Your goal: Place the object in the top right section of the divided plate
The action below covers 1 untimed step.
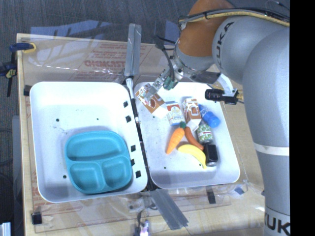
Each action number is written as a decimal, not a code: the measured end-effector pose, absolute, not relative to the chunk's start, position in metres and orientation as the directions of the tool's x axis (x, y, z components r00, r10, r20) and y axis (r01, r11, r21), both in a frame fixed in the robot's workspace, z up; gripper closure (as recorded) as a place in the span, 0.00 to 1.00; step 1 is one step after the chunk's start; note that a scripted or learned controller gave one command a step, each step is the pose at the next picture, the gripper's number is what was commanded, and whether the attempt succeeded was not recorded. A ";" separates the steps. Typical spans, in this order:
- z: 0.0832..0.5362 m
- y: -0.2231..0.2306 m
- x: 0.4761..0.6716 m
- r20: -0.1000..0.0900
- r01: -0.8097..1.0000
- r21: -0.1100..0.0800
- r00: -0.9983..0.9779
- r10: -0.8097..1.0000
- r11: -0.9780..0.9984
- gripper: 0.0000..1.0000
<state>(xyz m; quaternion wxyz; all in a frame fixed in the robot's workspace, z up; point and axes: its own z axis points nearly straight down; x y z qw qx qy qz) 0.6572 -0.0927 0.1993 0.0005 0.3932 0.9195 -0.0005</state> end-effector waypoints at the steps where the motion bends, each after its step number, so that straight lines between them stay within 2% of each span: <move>1: 0.227 -0.027 0.563 0.001 0.788 -0.002 -0.615 0.788 0.615 1.00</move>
